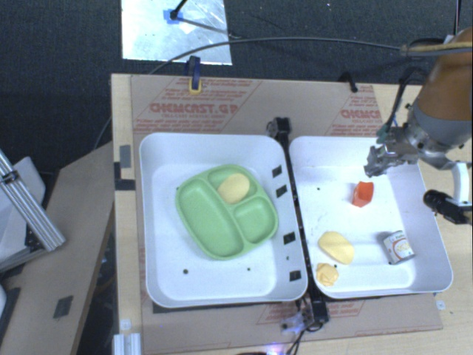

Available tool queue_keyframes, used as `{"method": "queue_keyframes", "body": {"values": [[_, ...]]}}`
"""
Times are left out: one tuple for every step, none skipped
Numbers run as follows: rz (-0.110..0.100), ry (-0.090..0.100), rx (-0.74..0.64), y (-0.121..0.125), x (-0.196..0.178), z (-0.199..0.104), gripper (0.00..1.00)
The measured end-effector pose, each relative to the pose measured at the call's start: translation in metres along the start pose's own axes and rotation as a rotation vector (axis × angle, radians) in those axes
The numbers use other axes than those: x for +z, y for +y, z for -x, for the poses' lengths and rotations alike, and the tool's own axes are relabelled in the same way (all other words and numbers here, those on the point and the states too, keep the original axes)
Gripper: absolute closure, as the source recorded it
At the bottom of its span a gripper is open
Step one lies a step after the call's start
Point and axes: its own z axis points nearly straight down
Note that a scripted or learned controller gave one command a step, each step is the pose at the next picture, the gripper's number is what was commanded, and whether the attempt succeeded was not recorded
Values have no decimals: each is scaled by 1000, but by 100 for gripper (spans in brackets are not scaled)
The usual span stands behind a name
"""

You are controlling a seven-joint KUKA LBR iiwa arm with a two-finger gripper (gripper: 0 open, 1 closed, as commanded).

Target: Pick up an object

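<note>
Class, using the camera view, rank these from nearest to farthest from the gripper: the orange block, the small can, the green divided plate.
1. Orange block, just below the gripper, right bin.
2. Small can, right bin's lower right.
3. Green divided plate, left bin.

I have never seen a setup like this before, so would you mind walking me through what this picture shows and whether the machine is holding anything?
This is a single picture from a fixed camera above a bench, looking down at a slant. The grey and orange shape at the right is a robot arm; its gripper hangs over the right bin, just above a small orange-red block, with nothing visibly between its fingers. Whether the fingers are open or shut is too small to tell.

Two shallow white bins sit side by side. The right bin also contains a yellow rounded piece, a smaller yellow piece near the front edge, and a small white can. The left bin holds a green divided tray with a pale yellow rounded object in one of its smaller compartments.
</note>
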Motion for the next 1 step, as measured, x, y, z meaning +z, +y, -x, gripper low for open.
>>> {"method": "queue_keyframes", "body": {"values": [[1, 0, 1, 7, 8, -45, 100]]}}
